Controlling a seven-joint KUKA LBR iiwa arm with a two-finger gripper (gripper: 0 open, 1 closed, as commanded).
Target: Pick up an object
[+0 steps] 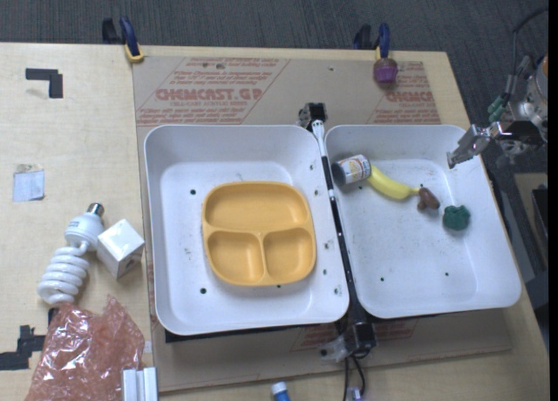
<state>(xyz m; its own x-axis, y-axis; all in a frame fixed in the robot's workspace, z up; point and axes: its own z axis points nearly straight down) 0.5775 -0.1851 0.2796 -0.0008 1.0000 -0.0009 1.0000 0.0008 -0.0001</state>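
Two white bins sit on a bench. Beside the right bin [488, 216], the gripper [462, 153] hangs over its far rim. I cannot tell its state.

We saw a pale wooden bench [70, 155] bearing a brown protective sheet [218, 85] printed with red lettering, held at its far edge by two clamps [131, 42]. On that sheet sat two white bins side by side, the left bin [174, 155] and the right bin [488, 286]. On the bare wood to the left lay a spiral light bulb [70, 260], a small white cube [120, 248] touching it, and crumpled pinkish plastic wrap [87, 351] at the near edge.
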